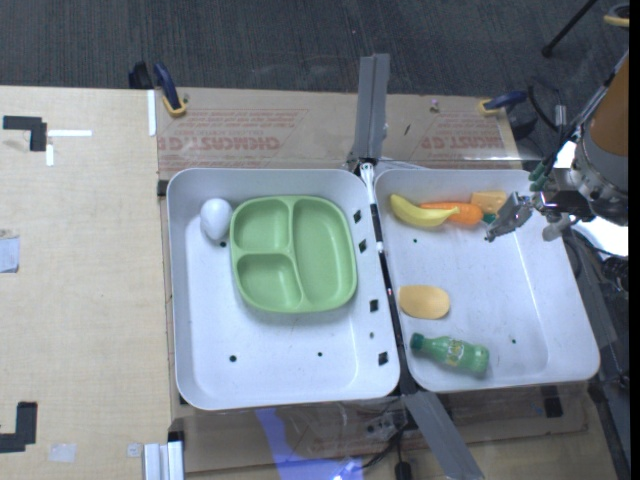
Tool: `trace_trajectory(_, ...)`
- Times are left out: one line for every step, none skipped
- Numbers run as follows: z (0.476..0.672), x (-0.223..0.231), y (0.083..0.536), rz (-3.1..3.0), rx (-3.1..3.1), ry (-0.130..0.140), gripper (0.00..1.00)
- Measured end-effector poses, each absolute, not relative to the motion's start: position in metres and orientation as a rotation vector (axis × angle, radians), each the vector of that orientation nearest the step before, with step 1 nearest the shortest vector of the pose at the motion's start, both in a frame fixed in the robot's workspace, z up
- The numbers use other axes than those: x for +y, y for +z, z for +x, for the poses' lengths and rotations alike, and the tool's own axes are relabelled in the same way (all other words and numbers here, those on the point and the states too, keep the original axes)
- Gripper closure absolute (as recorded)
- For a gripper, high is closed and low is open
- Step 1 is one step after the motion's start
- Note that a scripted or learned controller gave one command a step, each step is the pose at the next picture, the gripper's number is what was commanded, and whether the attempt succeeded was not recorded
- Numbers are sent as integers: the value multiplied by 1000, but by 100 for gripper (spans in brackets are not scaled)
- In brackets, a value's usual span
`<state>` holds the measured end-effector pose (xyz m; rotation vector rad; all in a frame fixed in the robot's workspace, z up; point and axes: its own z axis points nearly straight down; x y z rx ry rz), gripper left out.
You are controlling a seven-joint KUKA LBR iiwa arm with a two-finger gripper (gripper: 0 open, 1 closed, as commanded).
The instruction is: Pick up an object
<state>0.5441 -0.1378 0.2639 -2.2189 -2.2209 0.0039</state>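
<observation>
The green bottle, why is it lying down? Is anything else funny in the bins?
The bottle lies tipped on its side near the right bin's front edge, not standing. Nothing looks spilled or broken. The banana and carrot lie touching.

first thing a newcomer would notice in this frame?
Probably the green divided plate, large against the left white bin, with a small white ball touching its upper-left edge. Next, the bright items in the right bin: a banana and a carrot lying together at the far wall, and a green bottle on its side near the front. The end effector hovers at that bin's upper-right corner.
</observation>
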Motion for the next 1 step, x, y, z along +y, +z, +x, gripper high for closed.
trace_trajectory(573, -129, 166, -2068, -2363, 3, 0)
